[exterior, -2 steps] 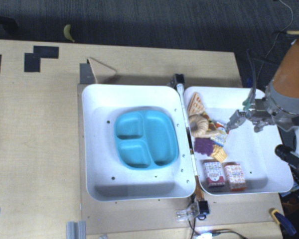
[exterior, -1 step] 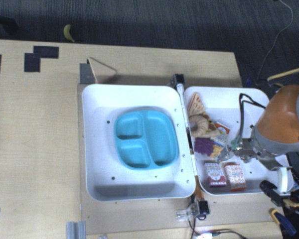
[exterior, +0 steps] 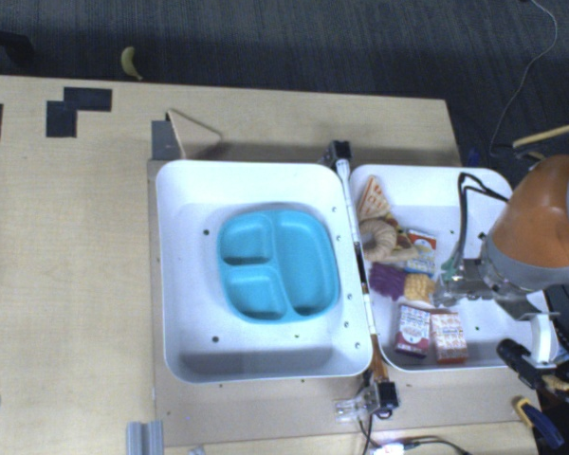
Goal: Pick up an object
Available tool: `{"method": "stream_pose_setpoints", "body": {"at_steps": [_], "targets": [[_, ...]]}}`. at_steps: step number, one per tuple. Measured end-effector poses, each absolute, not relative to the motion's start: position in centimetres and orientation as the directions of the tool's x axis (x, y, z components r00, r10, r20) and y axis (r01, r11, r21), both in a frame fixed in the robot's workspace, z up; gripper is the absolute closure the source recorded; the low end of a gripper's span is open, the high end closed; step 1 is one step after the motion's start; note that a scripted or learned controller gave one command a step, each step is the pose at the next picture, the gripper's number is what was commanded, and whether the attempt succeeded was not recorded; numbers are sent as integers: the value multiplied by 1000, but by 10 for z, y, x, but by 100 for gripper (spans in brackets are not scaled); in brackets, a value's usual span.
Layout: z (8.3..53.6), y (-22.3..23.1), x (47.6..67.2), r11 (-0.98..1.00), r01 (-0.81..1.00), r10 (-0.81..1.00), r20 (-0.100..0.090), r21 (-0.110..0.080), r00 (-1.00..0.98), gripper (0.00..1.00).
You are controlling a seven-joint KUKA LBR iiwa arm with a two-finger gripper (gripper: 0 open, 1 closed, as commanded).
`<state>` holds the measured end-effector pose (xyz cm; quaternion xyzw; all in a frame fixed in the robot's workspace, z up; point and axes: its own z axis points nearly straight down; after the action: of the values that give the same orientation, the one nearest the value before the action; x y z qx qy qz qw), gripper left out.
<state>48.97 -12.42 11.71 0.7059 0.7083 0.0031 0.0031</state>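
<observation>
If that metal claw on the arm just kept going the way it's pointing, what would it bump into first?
Probably the yellow corn toy beside the purple toy: the gripper points left and downward at it, though height is hard to judge from above.

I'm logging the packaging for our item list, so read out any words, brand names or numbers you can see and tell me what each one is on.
No text can be read here.
The two small red and white cartons in the right bin carry print, too blurred to read.
The wedge-shaped pack has a pattern, no readable words.
The blue divided tray bears no lettering.
</observation>
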Motion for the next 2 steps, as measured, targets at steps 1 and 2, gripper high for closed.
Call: {"method": "stream_pose_setpoints", "body": {"at_steps": [1,2], "targets": [[117,-124,490,4,1000,1000,0,9,-4,0],[128,-124,491,5,1000,1000,0,12,-5,100]]}}
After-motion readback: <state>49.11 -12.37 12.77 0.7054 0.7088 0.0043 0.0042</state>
